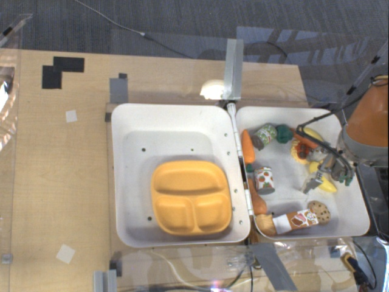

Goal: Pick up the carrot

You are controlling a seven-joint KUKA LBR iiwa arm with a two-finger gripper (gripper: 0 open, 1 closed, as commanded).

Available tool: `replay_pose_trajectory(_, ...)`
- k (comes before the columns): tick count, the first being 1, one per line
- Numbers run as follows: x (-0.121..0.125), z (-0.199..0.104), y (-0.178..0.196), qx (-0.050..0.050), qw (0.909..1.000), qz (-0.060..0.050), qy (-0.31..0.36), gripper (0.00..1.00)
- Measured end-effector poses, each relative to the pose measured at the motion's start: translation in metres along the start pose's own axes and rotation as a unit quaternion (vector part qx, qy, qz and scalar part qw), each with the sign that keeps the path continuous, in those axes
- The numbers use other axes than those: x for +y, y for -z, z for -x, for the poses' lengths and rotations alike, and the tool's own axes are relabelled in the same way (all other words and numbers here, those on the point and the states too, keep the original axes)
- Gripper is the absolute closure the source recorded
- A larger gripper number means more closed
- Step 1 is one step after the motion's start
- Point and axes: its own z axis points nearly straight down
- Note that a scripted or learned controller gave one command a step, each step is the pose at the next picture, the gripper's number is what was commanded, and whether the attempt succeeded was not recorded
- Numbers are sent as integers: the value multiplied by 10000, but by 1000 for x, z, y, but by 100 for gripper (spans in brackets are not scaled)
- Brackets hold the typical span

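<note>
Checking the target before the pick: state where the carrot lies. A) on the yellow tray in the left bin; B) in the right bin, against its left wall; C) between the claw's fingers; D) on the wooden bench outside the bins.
B: the carrot lies in the right bin along its left wall, apart from the claw.

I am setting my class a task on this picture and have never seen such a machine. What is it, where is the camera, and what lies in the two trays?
One camera looks down at a slant on a wooden bench with two white bins. The grey and orange arm reaches in from the right; its hand hovers over the right bin, among toy foods. The carrot lies against that bin's left wall, apart from the hand. The left bin holds a yellow divided plate.
</note>
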Motion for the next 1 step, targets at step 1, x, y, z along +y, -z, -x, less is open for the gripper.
replay_pose_trajectory(1,2,3,13,-52,10000,5,43,100)
